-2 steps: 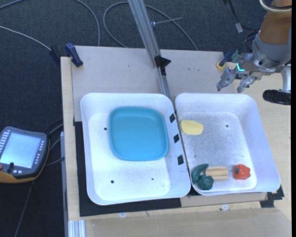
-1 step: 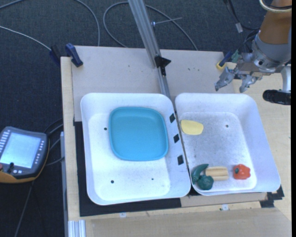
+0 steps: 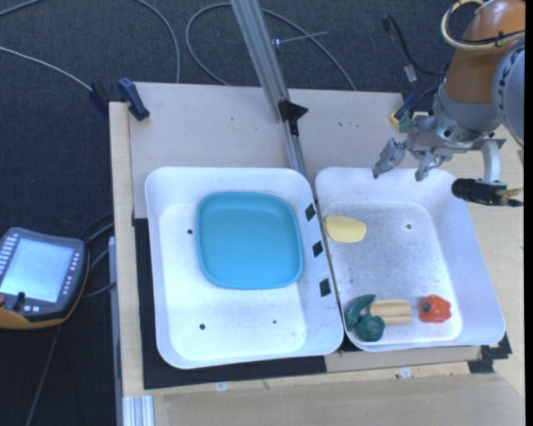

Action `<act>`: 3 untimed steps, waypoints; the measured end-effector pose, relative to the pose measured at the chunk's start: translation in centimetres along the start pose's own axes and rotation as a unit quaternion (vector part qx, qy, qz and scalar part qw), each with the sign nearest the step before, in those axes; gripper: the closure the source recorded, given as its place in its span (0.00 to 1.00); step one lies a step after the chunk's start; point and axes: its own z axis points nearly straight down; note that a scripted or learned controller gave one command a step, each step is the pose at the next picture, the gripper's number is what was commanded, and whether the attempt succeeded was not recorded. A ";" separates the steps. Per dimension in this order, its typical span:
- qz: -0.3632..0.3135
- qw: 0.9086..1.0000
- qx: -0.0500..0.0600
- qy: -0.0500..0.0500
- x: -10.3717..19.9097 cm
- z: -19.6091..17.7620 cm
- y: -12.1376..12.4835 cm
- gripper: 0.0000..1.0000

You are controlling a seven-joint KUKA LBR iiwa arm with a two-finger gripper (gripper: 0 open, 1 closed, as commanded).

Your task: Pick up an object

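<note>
Two shallow white bins were seen side by side on the bench. The left bin [image 3: 166, 250] held a turquoise square plate [image 3: 249, 240], laid flat towards its far half. The right bin [image 3: 466, 241] held four small things. A yellow piece [image 3: 345, 229], perhaps a toy lemon wedge, was found near the bin's far left corner, close to the wall shared with the other bin. Along the near edge, three items were lined up in a row: a dark green toy vegetable [image 3: 364, 319] at the left, a tan cylindrical block [image 3: 391, 311] lying on its side just beside it and apparently touching it, and a red toy tomato or pepper [image 3: 434, 309] just to the right of the block.

The arm was seen reaching in from the upper right, its orange band [image 3: 491, 25] visible above the grey wrist. The gripper [image 3: 405, 165] was positioned over the far rim of the right bin, above the surface, with its two fingers [image 3: 385, 160] spread apart and nothing between them. It was well apart from the row of three toys and nearer to the yellow piece, though not over it.

A teach pendant [image 3: 37, 274] was seen lying on the dark floor left of the bench, and a metal pole [image 3: 271, 75] was seen slanting across the bench behind the bins.
</note>
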 end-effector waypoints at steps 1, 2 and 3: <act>0.000 1.000 0.000 0.000 0.0 6.3 -0.4 0.00; 0.000 1.000 -0.001 0.000 0.0 10.4 -0.4 0.00; 0.000 1.000 -0.004 -0.001 0.0 9.0 -0.3 1.00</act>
